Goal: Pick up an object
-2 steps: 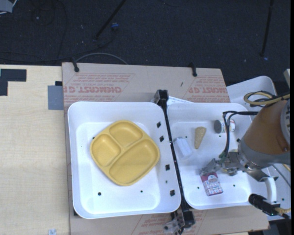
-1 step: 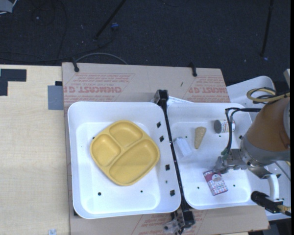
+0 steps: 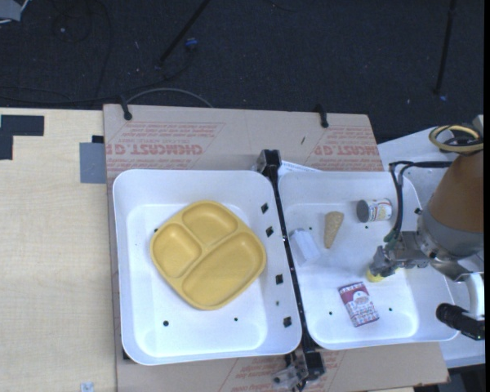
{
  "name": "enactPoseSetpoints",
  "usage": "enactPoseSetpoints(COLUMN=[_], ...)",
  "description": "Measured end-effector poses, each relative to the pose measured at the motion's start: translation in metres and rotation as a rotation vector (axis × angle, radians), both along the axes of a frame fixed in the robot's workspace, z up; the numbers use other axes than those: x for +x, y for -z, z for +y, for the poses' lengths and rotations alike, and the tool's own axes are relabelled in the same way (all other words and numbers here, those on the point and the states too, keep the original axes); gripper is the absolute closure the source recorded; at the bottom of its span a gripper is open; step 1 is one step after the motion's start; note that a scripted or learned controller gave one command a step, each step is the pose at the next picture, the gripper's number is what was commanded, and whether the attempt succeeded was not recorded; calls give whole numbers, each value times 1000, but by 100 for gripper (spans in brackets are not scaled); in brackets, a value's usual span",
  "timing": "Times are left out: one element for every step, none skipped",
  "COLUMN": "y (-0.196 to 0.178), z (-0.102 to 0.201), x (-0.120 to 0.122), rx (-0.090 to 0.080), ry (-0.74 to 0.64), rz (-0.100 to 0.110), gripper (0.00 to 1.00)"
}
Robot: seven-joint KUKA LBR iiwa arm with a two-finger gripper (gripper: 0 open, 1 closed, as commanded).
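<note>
While the gripper (image 3: 385, 261) hangs low in the right bin (image 3: 327, 333), finger state indiscernible, a small yellow object (image 3: 374, 277) lies touching beneath it, long axis unclear. Left of it: red card (image 3: 358, 304), tan wedge (image 3: 332, 228) standing lengthwise up-down.

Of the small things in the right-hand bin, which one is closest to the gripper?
The small yellow object, right at the gripper. The red packet, tan piece and little jar lie farther off.

Cardboard sheet (image 3: 229, 141) under both bins, dark floor (image 3: 229, 39) behind
</note>
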State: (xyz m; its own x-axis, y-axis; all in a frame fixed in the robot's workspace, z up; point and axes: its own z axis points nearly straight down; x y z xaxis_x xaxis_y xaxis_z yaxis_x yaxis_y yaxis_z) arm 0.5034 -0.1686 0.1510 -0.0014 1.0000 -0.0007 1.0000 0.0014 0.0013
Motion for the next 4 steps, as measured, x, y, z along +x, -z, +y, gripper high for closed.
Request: enactPoseSetpoints(y=[-47, -100, -93, -81], z=[9, 8, 52, 107], x=[-2, -1, 9, 22], rx=[1, 0, 3, 3], ry=[-1, 0, -3, -3], rz=[1, -2, 4, 7], gripper=[100, 100, 100, 100])
